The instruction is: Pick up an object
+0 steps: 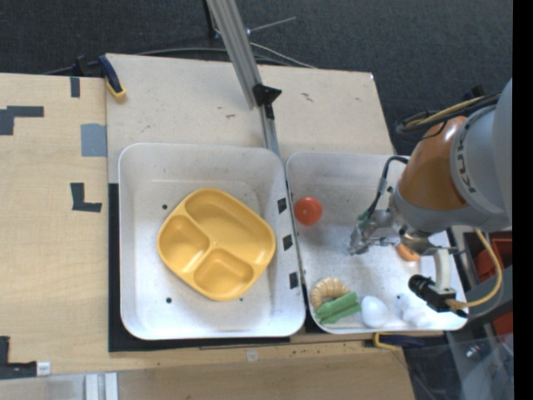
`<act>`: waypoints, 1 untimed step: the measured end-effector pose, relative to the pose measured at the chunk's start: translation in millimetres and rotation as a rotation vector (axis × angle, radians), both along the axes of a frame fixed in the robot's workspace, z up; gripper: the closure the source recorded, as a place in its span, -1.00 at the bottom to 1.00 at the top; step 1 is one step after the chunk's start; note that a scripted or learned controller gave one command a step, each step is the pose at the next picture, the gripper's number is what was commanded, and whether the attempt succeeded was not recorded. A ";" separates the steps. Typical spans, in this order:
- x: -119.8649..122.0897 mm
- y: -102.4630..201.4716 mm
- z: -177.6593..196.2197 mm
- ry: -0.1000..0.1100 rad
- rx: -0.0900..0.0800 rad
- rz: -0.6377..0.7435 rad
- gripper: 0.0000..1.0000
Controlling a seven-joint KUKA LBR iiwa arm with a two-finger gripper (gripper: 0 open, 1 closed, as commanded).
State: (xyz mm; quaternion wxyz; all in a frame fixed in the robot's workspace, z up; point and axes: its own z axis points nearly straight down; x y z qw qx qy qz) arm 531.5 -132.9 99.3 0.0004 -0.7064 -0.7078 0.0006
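You are looking at a robotics lab: a pale wooden desk [50,223] on dark carpet [400,15], two shallow white plastic bins [133,240] on it, a slanted aluminium rail [233,40] above them.

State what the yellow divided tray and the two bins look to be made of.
Yellow tray: likely molded plastic, smooth with a soft sheen and rounded compartment edges. Left bin and right bin: probably thin white plastic, matte and scuffed, with rounded molded rims.

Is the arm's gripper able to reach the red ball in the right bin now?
Probably yes. The red ball lies alone on bare bin floor, and the gripper hangs in the same right bin, with nothing between them.
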 end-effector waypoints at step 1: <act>11.0 2.6 52.8 -0.005 -0.001 0.000 1.00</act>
